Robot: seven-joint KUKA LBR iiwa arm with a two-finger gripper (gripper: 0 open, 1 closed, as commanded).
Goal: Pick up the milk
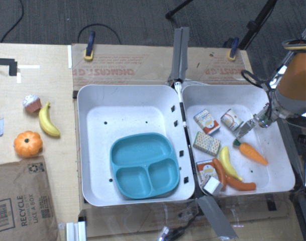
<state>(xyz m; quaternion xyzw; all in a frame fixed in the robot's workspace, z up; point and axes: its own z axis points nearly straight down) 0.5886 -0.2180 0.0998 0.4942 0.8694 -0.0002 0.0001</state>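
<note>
Going left to right, you are seeing a smooth teal plastic divided tray (141, 164) lying flat in the left white bin (92, 134). In the right white bin (283, 154), the small boxy white-and-orange milk carton (206, 121) is lying near the back, close to a second small carton (231, 120). The gripper (244, 128) is hovering just beside that one, above a glossy orange carrot (251, 153); I cannot tell its state.

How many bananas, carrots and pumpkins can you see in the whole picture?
Bananas: 2
Carrots: 1
Pumpkins: 1
Total: 4
</note>
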